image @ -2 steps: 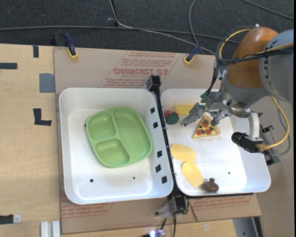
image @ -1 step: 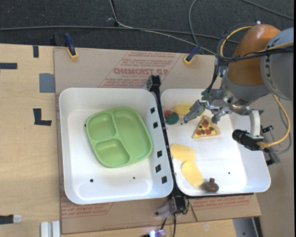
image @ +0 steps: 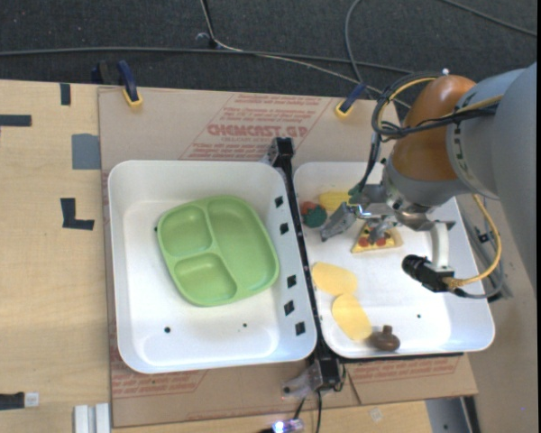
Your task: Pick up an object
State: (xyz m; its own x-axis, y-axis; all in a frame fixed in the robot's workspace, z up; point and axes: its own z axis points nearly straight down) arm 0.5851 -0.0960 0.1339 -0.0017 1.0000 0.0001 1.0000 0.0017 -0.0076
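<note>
My gripper [image: 355,219] hangs over the upper middle of the right bin [image: 469,332], reaching in from the right, and looks open with nothing between its fingers. Just below and right of it lies a toy pizza slice [image: 379,240]. To its left sit a small red and green piece [image: 313,214] and a yellow piece [image: 334,200], partly hidden by the gripper. Two pale yellow oval pieces [image: 334,280] [image: 350,317] lie toward the bin's front left. A small brown piece [image: 385,338] rests near the front wall.
The left bin [image: 135,332] holds a green divided plate [image: 218,250]. A black divider [image: 293,242] runs between the bins. A black fitting with a yellow cable [image: 428,271] hangs over the right bin's right side. The arm's orange band [image: 433,129] rises behind it.
</note>
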